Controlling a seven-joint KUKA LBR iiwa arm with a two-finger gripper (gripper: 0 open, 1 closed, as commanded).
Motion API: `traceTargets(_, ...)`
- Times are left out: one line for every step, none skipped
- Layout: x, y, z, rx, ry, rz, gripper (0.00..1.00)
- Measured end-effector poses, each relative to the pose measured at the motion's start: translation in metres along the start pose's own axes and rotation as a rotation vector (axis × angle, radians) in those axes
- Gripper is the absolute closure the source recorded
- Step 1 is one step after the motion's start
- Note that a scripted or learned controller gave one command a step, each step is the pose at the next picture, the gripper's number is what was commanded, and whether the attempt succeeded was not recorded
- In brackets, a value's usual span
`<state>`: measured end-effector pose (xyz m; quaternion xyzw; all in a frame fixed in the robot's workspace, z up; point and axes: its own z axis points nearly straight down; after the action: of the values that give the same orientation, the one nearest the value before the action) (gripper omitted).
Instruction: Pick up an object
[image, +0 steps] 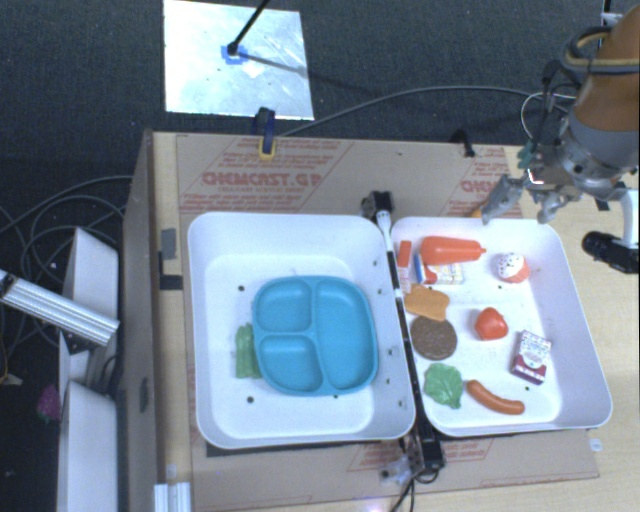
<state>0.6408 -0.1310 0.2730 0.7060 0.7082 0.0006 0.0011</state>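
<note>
A sausage (494, 399) is seen at the right bin's (585, 330) near edge. The claw (527, 203) is held spread wide and empty above that bin's far rim; the carrot (452, 249), lying crosswise, sits just nearer and left.

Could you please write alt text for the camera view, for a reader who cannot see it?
The end effector hovers open above the far edge of the right bin, which holds toy foods, including a carrot, a sausage and a cookie. The left bin holds a blue tray.
</note>
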Motion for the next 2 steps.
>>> traceTargets(0.050, -0.038, 0.089, 0.003, 0.001, -0.002, 0.00)
traceTargets(-0.031, -0.013, 0.102, 0.001, -0.001, 0.002, 0.00)
